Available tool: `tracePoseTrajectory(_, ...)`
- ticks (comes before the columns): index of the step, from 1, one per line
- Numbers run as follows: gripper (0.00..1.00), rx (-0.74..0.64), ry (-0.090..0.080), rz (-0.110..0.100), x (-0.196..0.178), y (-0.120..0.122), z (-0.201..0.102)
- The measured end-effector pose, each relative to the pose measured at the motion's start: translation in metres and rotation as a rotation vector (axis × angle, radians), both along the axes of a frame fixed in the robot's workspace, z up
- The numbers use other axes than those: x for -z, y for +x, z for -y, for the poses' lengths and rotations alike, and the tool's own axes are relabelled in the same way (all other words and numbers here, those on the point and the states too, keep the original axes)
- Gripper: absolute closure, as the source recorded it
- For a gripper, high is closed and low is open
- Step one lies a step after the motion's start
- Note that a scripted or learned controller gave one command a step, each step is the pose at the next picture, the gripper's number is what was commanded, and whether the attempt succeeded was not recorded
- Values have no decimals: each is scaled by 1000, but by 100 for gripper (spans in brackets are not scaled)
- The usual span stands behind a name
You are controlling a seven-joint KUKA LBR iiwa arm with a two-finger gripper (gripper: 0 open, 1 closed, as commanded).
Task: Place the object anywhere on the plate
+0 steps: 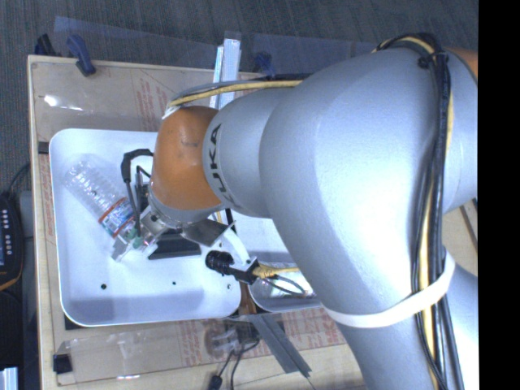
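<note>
Bottle point(96, 192) in left bin point(81, 299); arm point(325, 177) overhangs right bin.

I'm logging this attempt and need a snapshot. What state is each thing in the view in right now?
Plastic bottle: clear, lying on its side in the left bin, cap end toward the gripper.
Left bin: on the bench, holding the bottle.
Gripper: low over the left bin, beside the bottle's cap end.
Arm: reaching across the bins.

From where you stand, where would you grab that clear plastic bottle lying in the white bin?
Probably across the middle of the bottle, coming straight down from above. It lies flat on its side, slanting across the left bin, so its round body offers two opposite sides there. The cap end is narrower and sits close under the gripper.
</note>
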State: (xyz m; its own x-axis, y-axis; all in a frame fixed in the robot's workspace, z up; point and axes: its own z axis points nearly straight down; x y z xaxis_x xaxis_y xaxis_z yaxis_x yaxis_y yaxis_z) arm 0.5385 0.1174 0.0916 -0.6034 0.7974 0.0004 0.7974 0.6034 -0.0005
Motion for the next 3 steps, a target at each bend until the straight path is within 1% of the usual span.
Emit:
tracePoseTrajectory(2,0,0,0,0,0,0,0)
tracePoseTrajectory(3,100,-4,-1,1,-10,1,0)
